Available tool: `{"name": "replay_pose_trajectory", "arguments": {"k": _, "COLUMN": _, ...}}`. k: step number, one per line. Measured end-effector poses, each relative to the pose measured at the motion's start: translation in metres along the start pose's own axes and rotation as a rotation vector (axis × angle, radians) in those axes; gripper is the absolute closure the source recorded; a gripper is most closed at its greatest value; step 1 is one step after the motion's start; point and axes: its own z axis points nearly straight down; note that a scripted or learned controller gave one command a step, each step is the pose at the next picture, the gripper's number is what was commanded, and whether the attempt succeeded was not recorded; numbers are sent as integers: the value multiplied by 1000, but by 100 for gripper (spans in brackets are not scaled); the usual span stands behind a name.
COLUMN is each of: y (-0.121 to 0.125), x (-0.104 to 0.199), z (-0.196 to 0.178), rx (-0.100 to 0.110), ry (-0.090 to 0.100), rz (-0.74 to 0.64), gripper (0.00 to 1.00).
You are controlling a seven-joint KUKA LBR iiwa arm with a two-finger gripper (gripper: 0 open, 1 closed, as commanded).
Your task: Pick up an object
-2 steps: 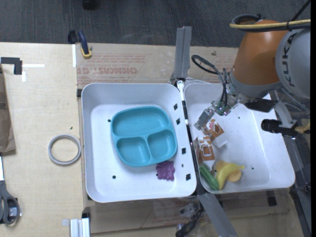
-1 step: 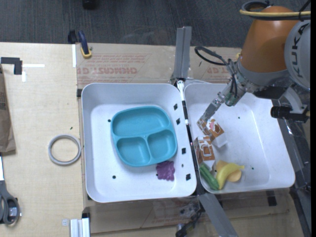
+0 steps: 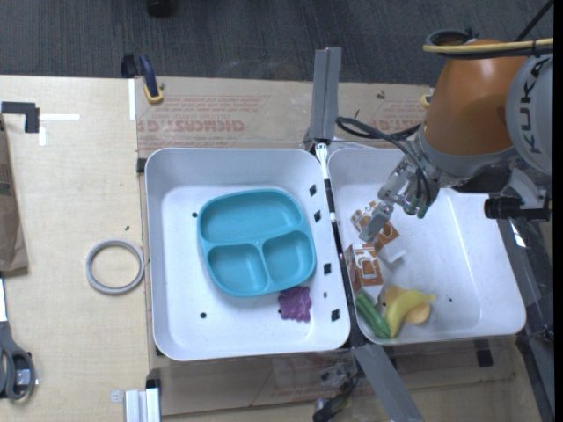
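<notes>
Two shallow white plastic bins with rounded corners are set side by side on a pale wooden bench. In the left bin (image 3: 167, 262) one turquoise divided plate (image 3: 256, 242) with three compartments is seen, smooth and matte, and one small purple lumpy object (image 3: 296, 303) lies touching its near right edge. In the right bin (image 3: 466, 271) a cluster is gathered along the left wall: two orange-and-white printed cartons, one upper carton (image 3: 376, 224) and one lower carton (image 3: 365, 265), one small white block (image 3: 392, 253) between them, one yellow curved banana-shaped toy (image 3: 407, 307), and one green elongated vegetable-shaped toy (image 3: 371, 315) at the near edge. The gripper (image 3: 382, 221) of the single grey arm, below its glossy orange band, is lowered from the right onto the upper carton; whether its fingers are apart or closed cannot be told. On the bench to the left, one grey ring (image 3: 115, 265) lies flat, and one pair of scissors (image 3: 15, 367) is partly cut off at the near left edge.
</notes>
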Motion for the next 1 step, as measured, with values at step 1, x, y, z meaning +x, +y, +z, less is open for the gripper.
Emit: {"name": "replay_pose_trajectory", "arguments": {"k": 1, "y": -28, "x": 47, "z": 0, "rx": 0, "ry": 1, "rz": 112, "gripper": 0}}
